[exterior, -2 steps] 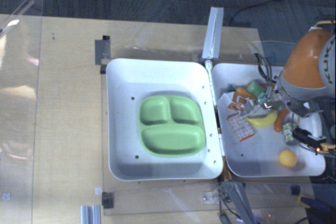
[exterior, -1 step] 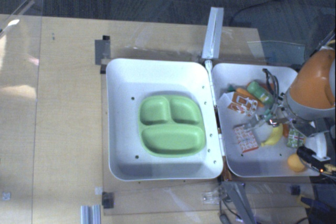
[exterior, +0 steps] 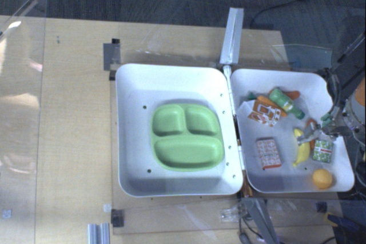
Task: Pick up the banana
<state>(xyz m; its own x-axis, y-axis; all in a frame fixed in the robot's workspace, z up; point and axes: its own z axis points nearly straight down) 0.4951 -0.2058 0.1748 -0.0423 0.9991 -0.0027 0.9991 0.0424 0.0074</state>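
The banana [exterior: 301, 150] lies in the right bin [exterior: 251, 177], near its right side, with a small carton [exterior: 322, 151] just beside it and an orange [exterior: 322, 179] below. The gripper [exterior: 316, 133] sits right above the banana's top end; whether its jaws are open or closed I cannot tell, and nothing shows between them. A green tray [exterior: 187, 136] rests in the left bin [exterior: 134, 123]

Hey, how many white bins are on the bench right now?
2. The left bin holds a green tray; the right bin holds the banana and other small items.
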